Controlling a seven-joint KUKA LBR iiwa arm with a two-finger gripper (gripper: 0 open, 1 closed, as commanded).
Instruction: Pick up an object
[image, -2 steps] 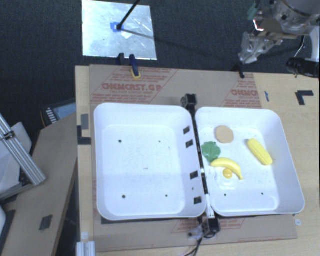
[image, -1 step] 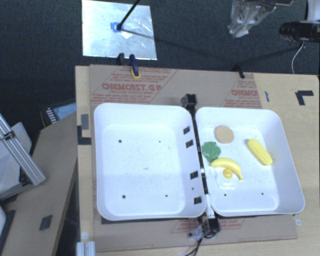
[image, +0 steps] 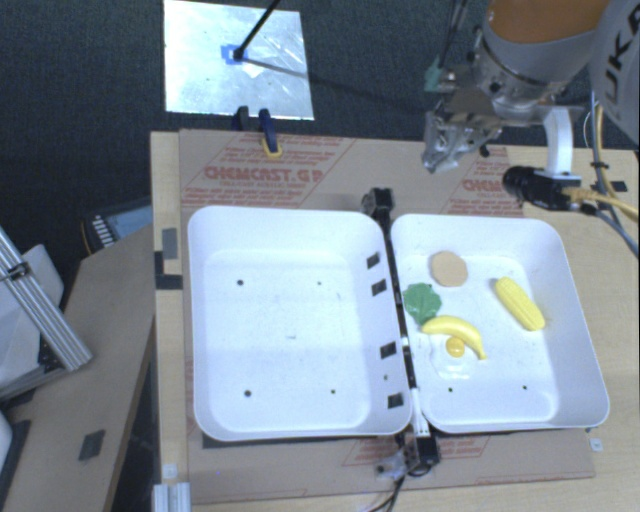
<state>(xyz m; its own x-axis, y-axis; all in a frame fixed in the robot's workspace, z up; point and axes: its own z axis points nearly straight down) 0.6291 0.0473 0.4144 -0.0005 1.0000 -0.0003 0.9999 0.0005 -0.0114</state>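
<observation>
Dark carpet surrounds our bench. We hang the gripper (image: 447, 150) beyond the right bin (image: 575, 330); how far it gapes we cannot tell. Inside that bin lie a banana (image: 456, 330), corn (image: 520, 303), cookie (image: 449, 268). We judge the approach pending: descend next.

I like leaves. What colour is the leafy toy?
Green; the leafy toy shows in the camera view.

You see a dark carpet floor (image: 80, 100) behind the tan surface (image: 110, 330). A shiny square sheet (image: 238, 60) lies on the floor. A brown board (image: 300, 170) with red letters covers the surface. A metal bar (image: 35, 300) leans at left.
</observation>
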